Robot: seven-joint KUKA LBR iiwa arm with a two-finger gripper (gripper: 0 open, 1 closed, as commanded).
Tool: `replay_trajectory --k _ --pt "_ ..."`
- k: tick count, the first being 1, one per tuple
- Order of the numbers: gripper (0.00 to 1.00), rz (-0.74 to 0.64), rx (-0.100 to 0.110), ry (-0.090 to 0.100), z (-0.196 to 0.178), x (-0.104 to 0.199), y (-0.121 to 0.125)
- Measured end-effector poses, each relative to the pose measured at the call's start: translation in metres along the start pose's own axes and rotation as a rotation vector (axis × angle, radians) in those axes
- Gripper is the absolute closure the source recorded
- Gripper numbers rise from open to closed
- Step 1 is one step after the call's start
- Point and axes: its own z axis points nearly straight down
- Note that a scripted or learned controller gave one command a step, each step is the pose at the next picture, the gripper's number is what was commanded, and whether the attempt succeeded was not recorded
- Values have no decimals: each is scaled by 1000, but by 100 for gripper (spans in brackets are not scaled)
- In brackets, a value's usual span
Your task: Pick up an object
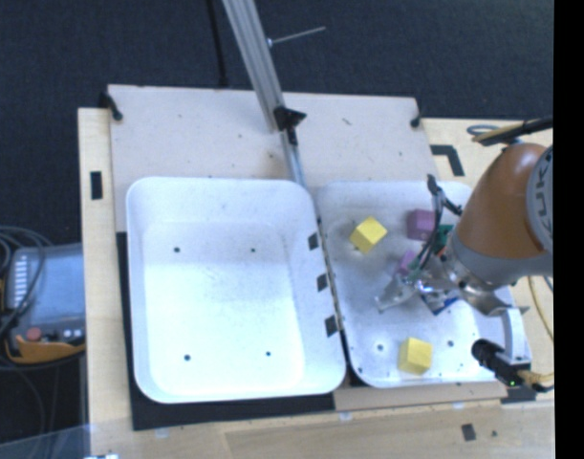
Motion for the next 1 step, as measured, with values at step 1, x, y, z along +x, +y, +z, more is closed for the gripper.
replay_trajectory --k 1 --pt "0 0 0 0 53 -1 -1"
